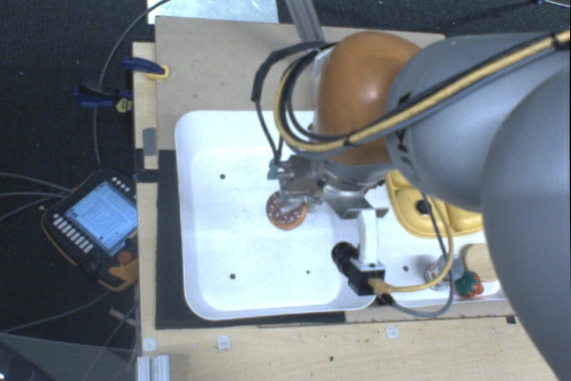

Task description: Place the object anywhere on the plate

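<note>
Pendant [94,226]: you have one handheld unit with a lit blue screen, lying on the dark floor off the bench's left edge.
Clamps [143,67]: you can count two, blue and yellow, at the bench's [223,58] upper left edge.
Bins: you have two. The left bin [214,263] is white and shallow, with four small dark dots on its floor. The right bin [419,268] shows as a strip along its near edge under the arm.
Object [286,211]: one small round disc, reddish-brown with a pale speckled face. It lies flat on the left bin's floor, near the bin's right edge, about midway between far and near edges.
Gripper [293,187]: it sits directly over the object's far side; whether it touches the disc you cannot tell.
Fingers: their state cannot be told, as the wrist hides them.
Arm [473,147]: one, grey, with an orange band [357,94], covering the bench's right side.
Yellow item [424,210]: one, in the right bin, partly hidden; its kind is unclear.
Small item [466,284]: one, green and red, at the right bin's near edge.
</note>
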